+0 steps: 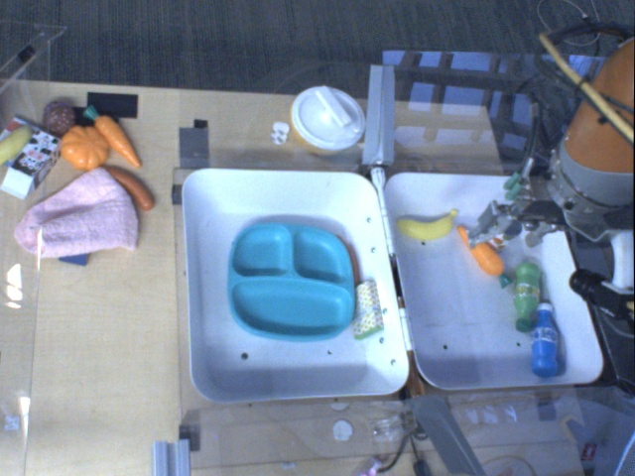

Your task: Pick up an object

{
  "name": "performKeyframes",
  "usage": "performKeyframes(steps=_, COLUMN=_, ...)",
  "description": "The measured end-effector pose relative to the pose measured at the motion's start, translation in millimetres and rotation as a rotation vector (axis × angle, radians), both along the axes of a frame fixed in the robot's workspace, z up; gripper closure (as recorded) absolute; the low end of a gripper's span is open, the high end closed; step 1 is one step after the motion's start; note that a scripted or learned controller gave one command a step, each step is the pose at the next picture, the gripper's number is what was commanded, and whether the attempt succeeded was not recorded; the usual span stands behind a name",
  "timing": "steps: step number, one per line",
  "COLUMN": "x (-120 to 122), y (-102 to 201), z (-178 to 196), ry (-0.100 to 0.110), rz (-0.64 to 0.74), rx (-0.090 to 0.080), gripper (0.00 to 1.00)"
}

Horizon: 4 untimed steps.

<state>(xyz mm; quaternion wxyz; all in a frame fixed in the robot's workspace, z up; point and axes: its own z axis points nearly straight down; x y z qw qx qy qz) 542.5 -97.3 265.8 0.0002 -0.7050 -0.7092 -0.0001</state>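
**Orange carrot lies beneath the end effector in the right bin**

Orange and grey, the arm (595, 137) enters over the right bin's (437, 350) far right corner. Its end effector (501, 221) hangs low over the bin's far half, just above the carrot (486, 257). Whether the end effector is apart or together cannot be told; the metalwork there is too cluttered to read.

Right bin contents: a yellow banana (427, 227) near the far left corner; the carrot just right of it; a green bottle (526, 296) and a blue bottle (545, 342) along the right edge, end to end, the blue one nearer the near right corner.

Left bin (208, 365): a blue divided tray (290, 280) at centre, with a small patterned packet (368, 308) against its right edge.

On the counter's (99, 365) far left corner: a pink cloth (79, 216), toy vegetables (99, 145). A white lidded bowl (327, 119) sits beyond the left bin's far edge.
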Motion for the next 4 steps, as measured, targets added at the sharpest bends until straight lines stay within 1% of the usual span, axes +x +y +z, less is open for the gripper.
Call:
performKeyframes(steps=1, x=45, y=-108, z=-123, ry=-0.001, rz=0.051, rx=-0.001, gripper=0.0)
performKeyframes(steps=2, x=57, y=-74, z=-178, ry=-0.009, rz=0.063, rx=-0.003, gripper=0.0)
performKeyframes(steps=3, x=60, y=-74, z=-164, ry=-0.018, rz=0.065, rx=-0.006, gripper=1.0)
performKeyframes(steps=4, x=34, y=-17, z=-79, ry=-0.005, rz=0.05, rx=-0.001, gripper=1.0)
